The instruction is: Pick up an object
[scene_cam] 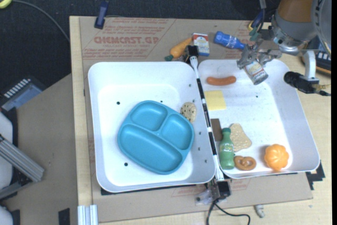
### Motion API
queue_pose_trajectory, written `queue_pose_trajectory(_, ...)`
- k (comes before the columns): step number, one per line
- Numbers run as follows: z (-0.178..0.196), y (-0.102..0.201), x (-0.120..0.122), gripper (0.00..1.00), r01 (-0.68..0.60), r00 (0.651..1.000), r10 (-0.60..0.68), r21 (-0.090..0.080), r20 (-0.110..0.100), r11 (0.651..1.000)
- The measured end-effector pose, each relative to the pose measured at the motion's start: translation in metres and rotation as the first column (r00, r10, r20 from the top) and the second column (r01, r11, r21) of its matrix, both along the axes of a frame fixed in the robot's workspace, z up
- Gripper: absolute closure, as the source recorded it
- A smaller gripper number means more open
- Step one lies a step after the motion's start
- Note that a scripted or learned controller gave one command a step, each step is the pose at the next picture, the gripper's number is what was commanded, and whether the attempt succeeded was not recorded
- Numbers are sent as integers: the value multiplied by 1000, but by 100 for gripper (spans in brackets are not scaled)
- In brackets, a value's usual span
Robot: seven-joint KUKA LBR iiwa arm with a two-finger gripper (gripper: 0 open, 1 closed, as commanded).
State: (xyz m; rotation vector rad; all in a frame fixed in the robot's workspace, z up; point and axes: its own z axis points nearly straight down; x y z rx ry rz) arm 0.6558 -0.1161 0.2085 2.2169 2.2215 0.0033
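My gripper (251,66) hangs over the far part of the right bin (300,113), its fingers spread with nothing between them. Just left of it lies a red-brown sausage (221,80). A yellow cheese slice (215,100) lies nearer, beside the divider. At the near end sit a green bottle (226,149), a tan bread slice (241,137), a small pretzel (245,163) and an orange pumpkin-like toy (276,156). The left bin (105,87) carries a blue divided plate (155,136) and a round cookie (188,110) at its right wall.
Behind the bins on the cardboard lie an orange carrot-like toy (180,48), a small carton (200,43) and a blue bottle (228,40). A blue clip (100,15) sits at the far left edge. A black fixture (300,81) juts over the right bin's rim.
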Motion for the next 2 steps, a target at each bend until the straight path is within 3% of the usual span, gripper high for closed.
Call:
queue_pose_trajectory(1, -16, 53, -45, 100, 0, 1000, 0, 2, -6, 1000)
queue_pose_trajectory(2, 1, 106, -65, 100, 0, 1000, 0, 3, -6, 1000)
